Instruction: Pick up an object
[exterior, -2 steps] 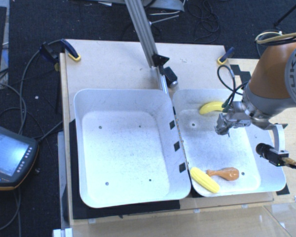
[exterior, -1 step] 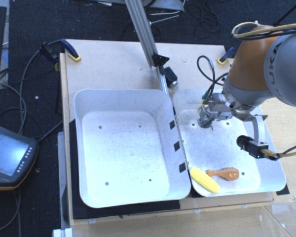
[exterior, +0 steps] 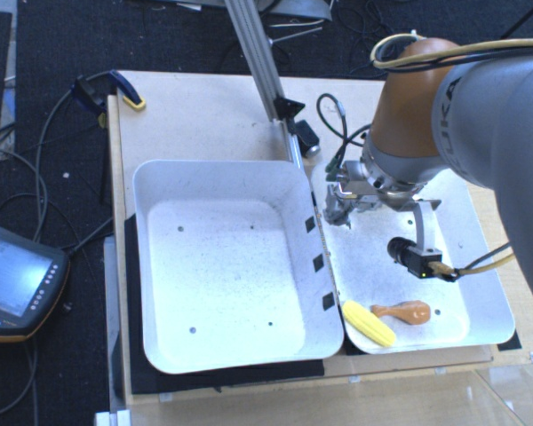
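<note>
Near edge, right bin (exterior: 489, 322): a yellow corn cob (exterior: 369, 324) lies at the near left corner, against the wall shared with the left bin (exterior: 160, 185). Just right of it, touching or almost so, lies an orange-brown drumstick-shaped piece (exterior: 406, 312). Mid-distance: the gripper (exterior: 339, 204) hangs over the right bin's far left part, beside the dividing wall, well apart from both items; nothing shows in it, and whether the fingers are apart or together cannot be told. A small black camera unit (exterior: 415, 257) hangs from the wrist. Far: a slanted aluminium rail (exterior: 258, 47) crosses the tabletop (exterior: 204, 118). Left, off the tabletop: a control pendant (exterior: 18, 280).
</note>
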Available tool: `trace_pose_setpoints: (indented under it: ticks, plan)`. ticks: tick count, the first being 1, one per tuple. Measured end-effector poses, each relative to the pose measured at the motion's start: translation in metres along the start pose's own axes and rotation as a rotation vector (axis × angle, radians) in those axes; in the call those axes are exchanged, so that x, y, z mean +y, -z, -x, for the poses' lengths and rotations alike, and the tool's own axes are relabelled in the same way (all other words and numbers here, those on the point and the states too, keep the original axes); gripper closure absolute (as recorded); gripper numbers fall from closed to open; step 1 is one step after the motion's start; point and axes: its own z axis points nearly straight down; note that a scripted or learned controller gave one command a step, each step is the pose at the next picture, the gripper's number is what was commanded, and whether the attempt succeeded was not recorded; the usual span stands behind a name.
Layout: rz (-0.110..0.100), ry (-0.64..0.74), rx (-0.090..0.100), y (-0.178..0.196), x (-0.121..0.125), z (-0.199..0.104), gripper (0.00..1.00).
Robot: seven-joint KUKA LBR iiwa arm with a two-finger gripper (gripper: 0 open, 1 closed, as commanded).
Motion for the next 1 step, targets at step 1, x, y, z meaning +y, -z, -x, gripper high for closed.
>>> trace_pose_setpoints:
  ticks: [1]
  plan:
    - [0.001,0.001,0.000,0.0120,0.0117,-0.0605,1.00]
